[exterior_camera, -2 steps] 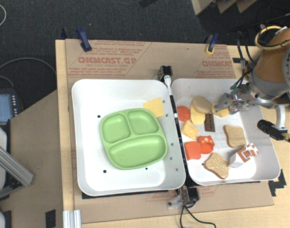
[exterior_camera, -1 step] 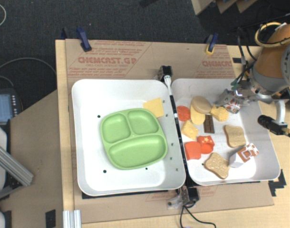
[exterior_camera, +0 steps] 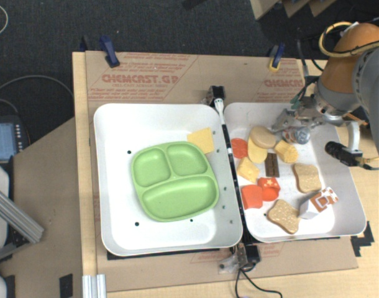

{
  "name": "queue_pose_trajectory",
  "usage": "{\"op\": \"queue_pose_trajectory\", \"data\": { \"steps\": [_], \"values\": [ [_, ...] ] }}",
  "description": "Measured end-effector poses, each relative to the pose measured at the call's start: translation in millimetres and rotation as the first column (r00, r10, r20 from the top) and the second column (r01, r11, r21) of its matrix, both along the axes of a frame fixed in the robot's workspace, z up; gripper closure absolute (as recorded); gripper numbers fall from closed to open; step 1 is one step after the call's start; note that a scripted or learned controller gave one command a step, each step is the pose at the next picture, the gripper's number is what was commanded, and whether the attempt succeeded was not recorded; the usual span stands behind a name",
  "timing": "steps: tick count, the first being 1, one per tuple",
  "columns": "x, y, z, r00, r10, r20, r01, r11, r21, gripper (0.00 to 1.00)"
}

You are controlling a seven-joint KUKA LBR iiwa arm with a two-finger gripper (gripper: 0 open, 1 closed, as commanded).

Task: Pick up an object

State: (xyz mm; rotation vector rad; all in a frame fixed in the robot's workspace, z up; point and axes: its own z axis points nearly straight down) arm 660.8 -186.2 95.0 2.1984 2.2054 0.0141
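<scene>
Jaws (exterior_camera: pixel 296 129) hang over the far part of the right bin (exterior_camera: pixel 348 219), at the end of the grey arm (exterior_camera: pixel 354 73) that reaches in from your right; metal clutter hides the tips, so you cannot tell whether they are released or clenched, and nothing can be seen gripped between them.

Just beside the jaws, toward the near side, lie a round beige disc (exterior_camera: pixel 262 136) and a small yellow piece (exterior_camera: pixel 287 151). Further toward you sit a brown bar (exterior_camera: pixel 271 164), a toast slice (exterior_camera: pixel 307 177), red pieces (exterior_camera: pixel 261 192), a second toast slice (exterior_camera: pixel 283 216) and a small white and orange carton (exterior_camera: pixel 320 202). Well apart from the jaws, to their left, the left bin (exterior_camera: pixel 109 166) holds a green divided plate (exterior_camera: pixel 175 180) with a yellow cheese wedge (exterior_camera: pixel 202 139) at its far corner.

Any of the pieces in the right bin could serve as the object to pick up; those nearest the jaws are the likeliest.

Risk, as a judgement: the pieces are flat, crowded and touching, so a descent could pinch two at once, skid off a thin edge, or close on the bin floor and come up with nothing.

Red print on the cardboard sheet (exterior_camera: pixel 140 73) covering the counter reads "CHEMCAST", followed by letters that look like "GP"; the smaller lines beneath are too small to read.
</scene>
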Motion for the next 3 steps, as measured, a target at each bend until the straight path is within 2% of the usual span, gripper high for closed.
{"op": "queue_pose_trajectory", "data": {
  "steps": [1,2,3],
  "values": [
    [-69.6,38.2,-10.3,1.0,-0.004,-0.031,0.005,1.0,0.016,0.0],
    [-66.4,36.7,0.1,1.0,-0.004,-0.023,0.004,1.0,0.012,1.0],
    [-87.4,117.4,93.7,1.0,0.002,-0.022,-0.002,1.0,0.014,1.0]
  ]
}}
